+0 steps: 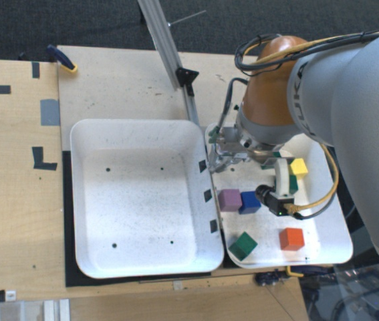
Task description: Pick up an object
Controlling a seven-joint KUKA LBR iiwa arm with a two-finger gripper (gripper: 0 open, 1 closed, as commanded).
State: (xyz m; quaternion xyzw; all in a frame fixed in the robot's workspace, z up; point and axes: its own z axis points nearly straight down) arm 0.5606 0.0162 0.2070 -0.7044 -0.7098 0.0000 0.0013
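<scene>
Two bins side by side on the worktop (122,92): left bin (95,179), right bin (329,239). In the right bin, two cubes (230,199) (250,202) touching, another (244,245) nearer the front, one (292,239) right of it, one (299,167) behind.

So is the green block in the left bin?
No, the green block lies in the right bin, near its front edge.
</scene>
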